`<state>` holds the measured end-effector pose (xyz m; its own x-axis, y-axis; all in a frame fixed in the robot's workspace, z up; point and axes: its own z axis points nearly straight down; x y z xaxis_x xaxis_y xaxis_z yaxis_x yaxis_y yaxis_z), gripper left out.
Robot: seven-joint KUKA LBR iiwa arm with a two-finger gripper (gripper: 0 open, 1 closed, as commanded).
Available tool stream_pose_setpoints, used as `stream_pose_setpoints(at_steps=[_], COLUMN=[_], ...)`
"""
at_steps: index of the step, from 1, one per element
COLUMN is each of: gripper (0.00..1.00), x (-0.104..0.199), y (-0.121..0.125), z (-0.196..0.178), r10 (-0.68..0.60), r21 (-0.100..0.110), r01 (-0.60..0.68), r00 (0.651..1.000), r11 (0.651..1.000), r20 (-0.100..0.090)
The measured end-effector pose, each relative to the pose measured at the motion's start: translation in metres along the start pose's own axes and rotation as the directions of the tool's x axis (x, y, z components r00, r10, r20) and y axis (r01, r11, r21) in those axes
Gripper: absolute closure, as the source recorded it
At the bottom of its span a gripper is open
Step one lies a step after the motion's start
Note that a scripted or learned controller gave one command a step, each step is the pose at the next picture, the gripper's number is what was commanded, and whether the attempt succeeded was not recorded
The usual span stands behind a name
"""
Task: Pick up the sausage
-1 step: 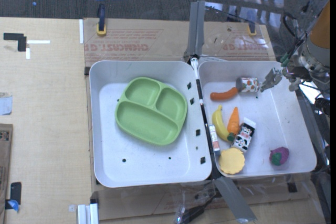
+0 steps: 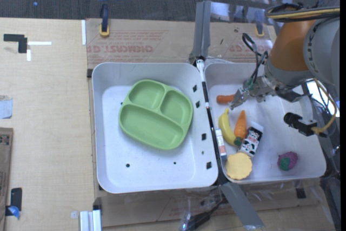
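The fingers (image 2: 238, 100) of the two-finger gripper (image 2: 241, 98) point down and to the left into the right-hand shallow white bin (image 2: 311, 170), their dark tips just beside the right end of the small orange-red sausage (image 2: 225, 98) that lies near the bin's upper left corner; whether the tips stand apart or together I cannot tell at this size, and nothing shows clearly between them. The sausage lies roughly level across the view, close to the divider between the bins, so the likely step in hand is the final approach and closing. To do it well, the tips should straddle the sausage across its short width near its middle rather than at its end, where a rounded tip would tend to squirt out. Room toward the wall looks tight, so a straight descent seems safer than a sweep from the side. Just below lie an orange carrot-shaped toy (image 2: 240, 123) and a yellow banana (image 2: 227, 128), near but apart from the sausage and best left undisturbed. Further out sit a small black-and-white carton (image 2: 251, 140), a round yellow disc (image 2: 239, 165) and a purple lump (image 2: 287, 160). The left-hand white bin (image 2: 105, 159) holds a green divided plastic plate (image 2: 156, 114).
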<state>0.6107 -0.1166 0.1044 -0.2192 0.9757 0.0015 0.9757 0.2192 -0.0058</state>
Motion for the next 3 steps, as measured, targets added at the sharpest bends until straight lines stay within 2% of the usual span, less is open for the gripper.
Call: stream_pose_setpoints(at_steps=[1,2,3], gripper=[0.00,1.00,0.00], x=[0.0023,-0.0002,0.0001], y=[0.0391,0.0392,0.0388], z=[0.0214,0.0134,0.0139], r10=[0.091,0.088,0.088], r21=[0.037,0.036,0.038], r01=[-0.091,-0.088,-0.088], r00=[0.996,0.996,0.996], r11=[0.995,0.995,0.995], r20=[-0.004,0.001,0.001])
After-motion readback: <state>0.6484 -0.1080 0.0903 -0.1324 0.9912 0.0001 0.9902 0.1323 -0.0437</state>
